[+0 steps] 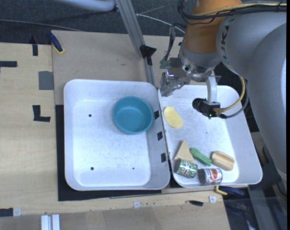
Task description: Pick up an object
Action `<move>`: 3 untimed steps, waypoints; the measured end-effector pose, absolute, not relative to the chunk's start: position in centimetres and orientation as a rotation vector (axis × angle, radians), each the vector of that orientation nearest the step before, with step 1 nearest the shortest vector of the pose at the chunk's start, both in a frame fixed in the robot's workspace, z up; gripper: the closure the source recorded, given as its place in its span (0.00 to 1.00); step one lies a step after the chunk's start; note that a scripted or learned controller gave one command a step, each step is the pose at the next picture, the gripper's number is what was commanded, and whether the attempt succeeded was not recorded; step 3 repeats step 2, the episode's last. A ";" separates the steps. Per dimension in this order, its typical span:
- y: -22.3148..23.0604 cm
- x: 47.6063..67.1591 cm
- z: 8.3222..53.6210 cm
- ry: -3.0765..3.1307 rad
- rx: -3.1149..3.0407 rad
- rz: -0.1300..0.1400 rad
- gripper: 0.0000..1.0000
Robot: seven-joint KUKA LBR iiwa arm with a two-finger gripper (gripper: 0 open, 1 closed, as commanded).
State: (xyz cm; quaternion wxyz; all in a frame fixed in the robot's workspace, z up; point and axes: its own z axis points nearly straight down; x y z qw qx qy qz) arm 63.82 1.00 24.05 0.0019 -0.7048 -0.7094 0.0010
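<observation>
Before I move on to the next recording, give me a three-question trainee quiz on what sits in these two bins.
1. True or false: the blue bowl lies in the left bin.
2. Multiple choice: which thing lies nearest the gripper? A) the yellow oval piece B) the bread roll C) the red can
3. Fill in: the green can lies at the front of the ____ bin.

Key:
1. True.
2. A; it lies just in front of the gripper in the right bin.
3. Right; it lies beside the red can, below the cheese wedge and the green vegetable.
</observation>
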 end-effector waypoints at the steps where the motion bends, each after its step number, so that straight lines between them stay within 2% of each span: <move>1: 5.6 61.4 23.1 -2.225 -2.212 0.004 1.00; 2: 10.1 61.0 23.3 -2.227 -2.213 0.001 1.00; 3: 10.1 61.0 23.3 -2.227 -2.213 0.001 1.00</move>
